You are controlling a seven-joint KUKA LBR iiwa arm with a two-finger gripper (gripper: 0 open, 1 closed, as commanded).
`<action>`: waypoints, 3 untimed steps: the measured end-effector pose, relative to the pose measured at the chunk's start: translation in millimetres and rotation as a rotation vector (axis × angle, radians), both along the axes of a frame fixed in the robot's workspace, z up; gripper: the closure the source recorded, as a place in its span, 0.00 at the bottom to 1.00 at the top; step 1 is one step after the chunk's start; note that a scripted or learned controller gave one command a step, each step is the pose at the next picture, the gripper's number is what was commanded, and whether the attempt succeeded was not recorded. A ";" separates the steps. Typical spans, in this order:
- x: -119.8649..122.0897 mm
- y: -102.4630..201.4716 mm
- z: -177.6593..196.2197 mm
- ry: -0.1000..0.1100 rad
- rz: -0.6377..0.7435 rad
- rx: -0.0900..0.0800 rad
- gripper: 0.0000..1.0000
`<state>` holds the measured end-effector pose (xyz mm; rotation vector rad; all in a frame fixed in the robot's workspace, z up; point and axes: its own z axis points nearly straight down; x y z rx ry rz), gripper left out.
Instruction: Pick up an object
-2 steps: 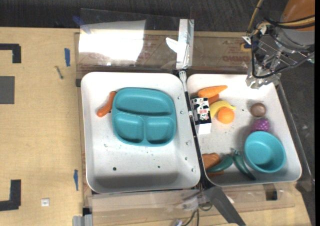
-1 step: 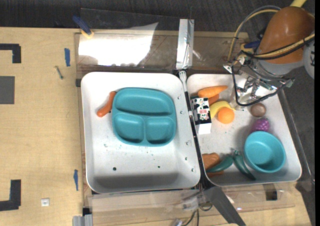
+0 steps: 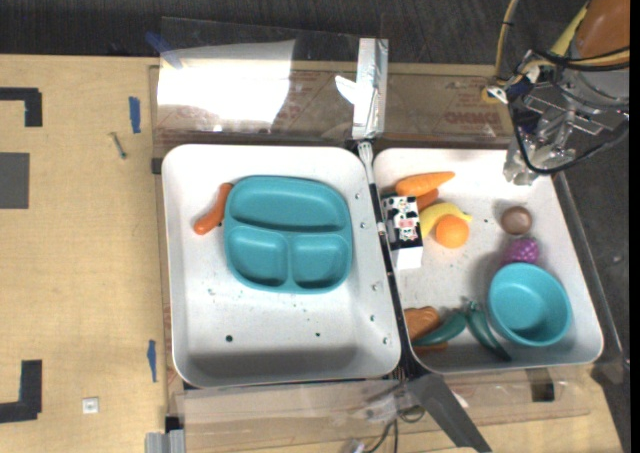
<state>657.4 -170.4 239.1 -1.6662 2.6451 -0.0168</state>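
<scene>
My gripper (image 3: 523,167) hangs over the far right corner of the right bin (image 3: 482,209), above the bin's rim, with the arm's orange band (image 3: 606,16) behind it. Below it in that bin lie a brown round piece (image 3: 516,219), a purple bumpy piece (image 3: 521,250), a teal bowl (image 3: 528,303), an orange ball (image 3: 452,231) against a yellow piece (image 3: 437,213), a carrot (image 3: 424,183) and a cow-patterned box (image 3: 403,221). No object touches the gripper.
The left bin (image 3: 262,329) holds a teal divided plate (image 3: 288,232) and an orange sausage-shaped piece (image 3: 211,210). A green piece (image 3: 452,327) and an orange piece (image 3: 421,320) sit at the right bin's near edge. A clear plastic sheet (image 3: 260,86) lies behind the bins.
</scene>
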 end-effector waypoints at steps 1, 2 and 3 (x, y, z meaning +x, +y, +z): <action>10.6 -19.4 -140.3 0.007 0.035 0.003 1.00; 12.7 -41.1 -7.4 0.001 0.061 -0.001 1.00; 10.4 -49.1 -124.8 0.018 0.075 0.006 1.00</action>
